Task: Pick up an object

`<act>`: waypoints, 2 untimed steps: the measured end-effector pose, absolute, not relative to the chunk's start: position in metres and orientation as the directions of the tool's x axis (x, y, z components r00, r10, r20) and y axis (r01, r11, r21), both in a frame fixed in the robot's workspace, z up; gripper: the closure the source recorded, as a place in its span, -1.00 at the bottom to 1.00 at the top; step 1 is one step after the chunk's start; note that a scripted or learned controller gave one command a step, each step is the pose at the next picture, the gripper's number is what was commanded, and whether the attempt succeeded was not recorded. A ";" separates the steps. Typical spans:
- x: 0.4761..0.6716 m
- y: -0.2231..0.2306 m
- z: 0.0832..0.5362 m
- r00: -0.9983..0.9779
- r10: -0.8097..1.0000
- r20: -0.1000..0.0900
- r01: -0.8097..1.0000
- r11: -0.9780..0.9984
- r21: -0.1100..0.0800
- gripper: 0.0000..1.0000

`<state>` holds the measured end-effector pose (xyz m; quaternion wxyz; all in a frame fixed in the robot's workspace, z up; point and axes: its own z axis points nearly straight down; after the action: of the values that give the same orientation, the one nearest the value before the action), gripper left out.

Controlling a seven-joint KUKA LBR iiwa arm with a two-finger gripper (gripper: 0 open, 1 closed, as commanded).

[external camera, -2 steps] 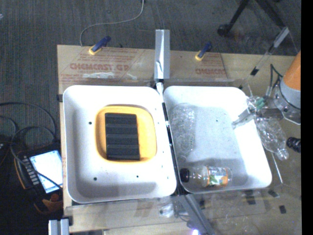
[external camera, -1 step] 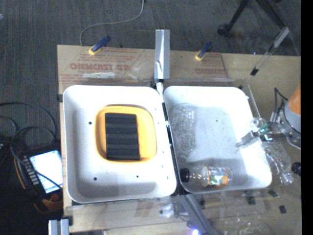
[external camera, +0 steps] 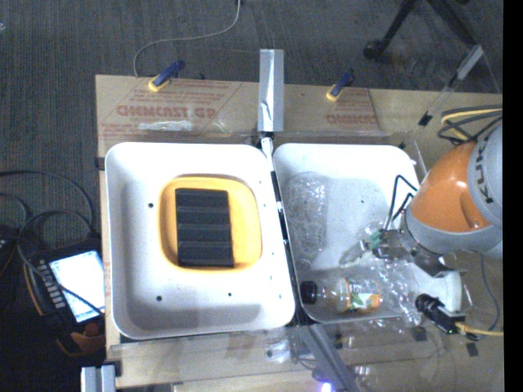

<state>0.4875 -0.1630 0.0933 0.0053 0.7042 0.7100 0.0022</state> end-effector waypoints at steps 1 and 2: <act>0.539 -0.191 0.094 0.064 0.998 -0.002 0.998 -0.064 -0.002 -1.00; 0.485 -0.171 0.094 0.205 0.979 -0.003 0.979 -0.205 0.006 -1.00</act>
<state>0.4854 -0.1714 0.0937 0.0034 0.7763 0.6304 0.0008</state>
